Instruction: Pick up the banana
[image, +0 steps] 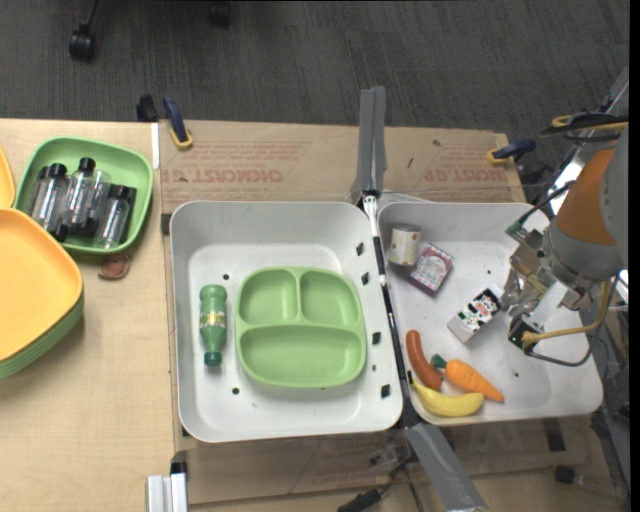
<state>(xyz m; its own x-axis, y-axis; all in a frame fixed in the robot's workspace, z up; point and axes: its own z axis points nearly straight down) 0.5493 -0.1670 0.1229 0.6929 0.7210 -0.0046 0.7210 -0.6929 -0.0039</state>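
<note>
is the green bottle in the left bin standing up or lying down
Lying down. The green bottle rests on its side on the left bin's floor, beside the green divided plate.

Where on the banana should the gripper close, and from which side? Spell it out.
Probably grip the banana at mid-length, coming straight down, fingers across its narrow width. It lies flat near the right bin's front wall, the carrot and hot dog crowding its upper side. The gripper hangs apart from it.

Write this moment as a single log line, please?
task: pick up banana | gripper: above right bin, nothing seen held | banana: right bin's near edge, beside carrot | status: not picked
</note>
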